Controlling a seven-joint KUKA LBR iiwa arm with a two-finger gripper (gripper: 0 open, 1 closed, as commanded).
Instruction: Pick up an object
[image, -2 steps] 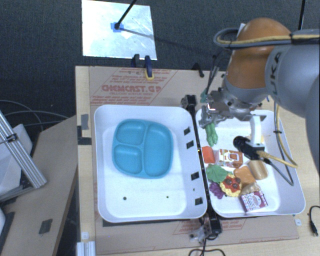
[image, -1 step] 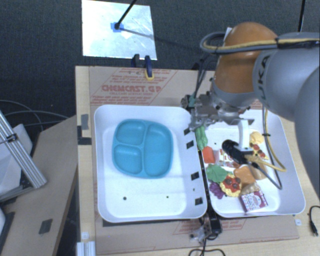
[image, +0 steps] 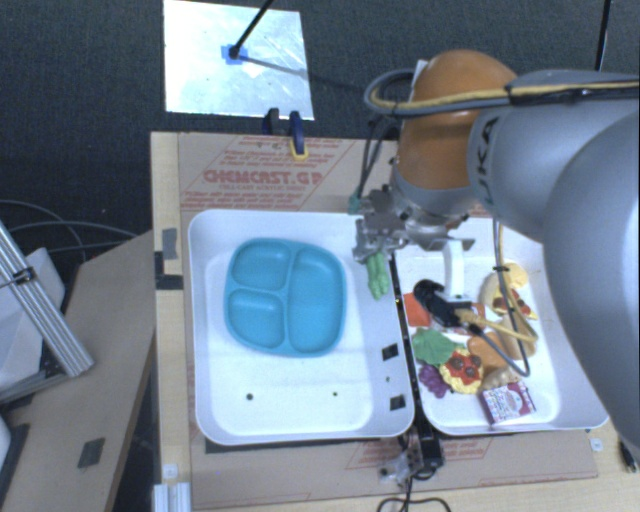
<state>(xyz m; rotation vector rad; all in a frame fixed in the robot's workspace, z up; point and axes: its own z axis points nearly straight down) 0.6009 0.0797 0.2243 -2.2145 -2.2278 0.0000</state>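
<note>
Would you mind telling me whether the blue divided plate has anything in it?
Empty: the blue plate shows bare compartments in the left bin.

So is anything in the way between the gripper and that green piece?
Nothing visible does. The green piece hangs right under the gripper, its top end meeting it, over the left bin's right wall. The pile of toy food sits apart, in the right bin.

The grey arm with its orange band (image: 450, 110) covers the right white bin's (image: 570, 395) far corner, and the picture's right edge cuts the arm off.

The heaped small toy foods (image: 470, 350) blur together.
</note>
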